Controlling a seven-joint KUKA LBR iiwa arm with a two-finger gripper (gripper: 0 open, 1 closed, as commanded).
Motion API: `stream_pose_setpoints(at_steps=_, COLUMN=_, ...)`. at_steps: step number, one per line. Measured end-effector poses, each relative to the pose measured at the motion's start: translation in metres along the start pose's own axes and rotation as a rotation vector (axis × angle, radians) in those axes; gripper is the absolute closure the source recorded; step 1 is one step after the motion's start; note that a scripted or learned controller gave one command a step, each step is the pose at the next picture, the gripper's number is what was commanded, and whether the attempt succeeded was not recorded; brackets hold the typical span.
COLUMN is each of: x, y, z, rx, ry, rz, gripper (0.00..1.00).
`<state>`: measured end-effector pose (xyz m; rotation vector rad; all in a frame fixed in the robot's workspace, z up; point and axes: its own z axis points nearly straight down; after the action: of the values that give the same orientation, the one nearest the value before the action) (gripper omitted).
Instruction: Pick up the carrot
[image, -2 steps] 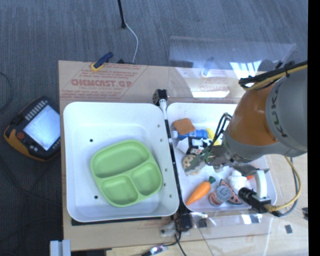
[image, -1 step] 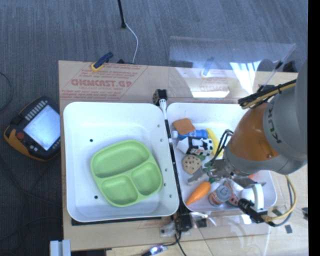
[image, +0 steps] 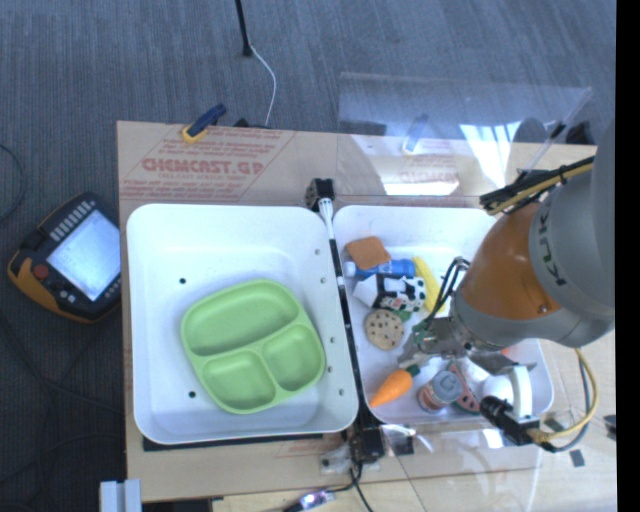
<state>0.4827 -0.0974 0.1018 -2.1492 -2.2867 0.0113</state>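
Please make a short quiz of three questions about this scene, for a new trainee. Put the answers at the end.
1. True or false: the carrot lies in the same bin as the green divided plate.
2. Which item sits nearest the carrot? A) round cookie B) handheld controller C) blue clip
3. Fill in: the pincer hovers over the ____ bin.

Key: 1 false; 2 A; 3 right.

orange carrot (image: 393, 386), light green tray (image: 253, 346), white bins (image: 150, 300), black-and-white cow toy (image: 401, 291)
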Motion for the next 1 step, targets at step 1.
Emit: stream_pose_setpoints(at_steps=1, x=0.0002, y=-0.0003, z=0.0003, rx=0.001, ry=0.001, rz=0.000, gripper=0.00)
